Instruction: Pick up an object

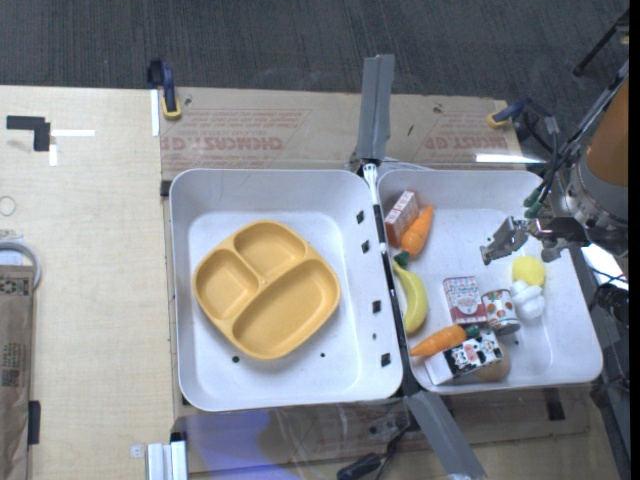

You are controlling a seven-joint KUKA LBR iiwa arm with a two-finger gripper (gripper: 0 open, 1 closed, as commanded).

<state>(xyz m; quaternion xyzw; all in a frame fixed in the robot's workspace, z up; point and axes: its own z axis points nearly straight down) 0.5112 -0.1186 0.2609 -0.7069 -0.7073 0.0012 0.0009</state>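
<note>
At left we see the left bin [185,298] holding one yellow divided plate [266,289], with bare floor around it on every side. Past the central divider, the right bin [572,363] is crowded along its left wall: a small carton [400,212], a carrot [417,229], and a banana [411,300]. Toward its front lie a second carrot [438,342], a cow-print milk carton [467,359], a red-and-white packet [462,296] and a small can [500,310]. The gripper [512,238] hangs over the open middle, fingers spread apart and holding nothing, beside a yellow-and-white toy [528,286] near the right wall.
</note>
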